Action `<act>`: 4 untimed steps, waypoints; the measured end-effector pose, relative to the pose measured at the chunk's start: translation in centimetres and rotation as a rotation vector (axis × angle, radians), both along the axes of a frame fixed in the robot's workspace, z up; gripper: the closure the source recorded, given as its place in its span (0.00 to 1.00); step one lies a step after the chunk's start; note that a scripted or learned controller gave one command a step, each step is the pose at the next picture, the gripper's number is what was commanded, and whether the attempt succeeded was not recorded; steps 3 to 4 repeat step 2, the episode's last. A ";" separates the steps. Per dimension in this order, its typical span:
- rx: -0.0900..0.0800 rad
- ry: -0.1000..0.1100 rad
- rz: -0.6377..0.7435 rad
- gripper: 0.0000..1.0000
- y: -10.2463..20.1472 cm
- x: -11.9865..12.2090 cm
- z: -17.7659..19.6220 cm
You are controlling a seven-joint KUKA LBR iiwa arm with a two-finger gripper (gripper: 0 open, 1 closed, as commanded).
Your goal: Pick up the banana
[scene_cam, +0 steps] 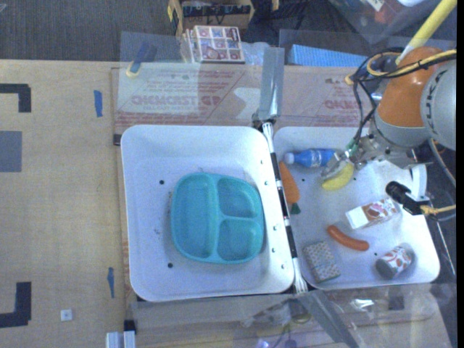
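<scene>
While the jaws, whose state I cannot tell, hover right at the curved yellow banana point(338, 179), the blue plastic bottle point(310, 156) just beside could get nudged, spoiling the grasp.

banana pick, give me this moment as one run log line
stage: at banana | gripper: over banana's upper end | bin: right bin | neighbour: water bottle just left | grasp: unconfirmed

A pale wooden bench point(58, 216) is seen, marked with black corner tape point(20, 96) and blue tape strips point(98, 103). A dark grey floor point(80, 17) lies beyond. An open cardboard box point(210, 2) stands at far centre. Lighting is even.
</scene>
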State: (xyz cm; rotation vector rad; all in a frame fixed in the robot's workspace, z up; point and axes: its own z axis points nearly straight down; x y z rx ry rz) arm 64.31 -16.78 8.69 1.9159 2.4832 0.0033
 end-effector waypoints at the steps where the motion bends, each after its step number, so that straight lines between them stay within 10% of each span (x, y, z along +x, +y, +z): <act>1: 0.001 -0.006 -0.003 1.00 -0.1 0.2 1.2; 2: 0.000 0.001 -0.132 1.00 -4.9 0.9 5.9; 4: 0.000 0.001 -0.132 1.00 -4.9 0.9 5.9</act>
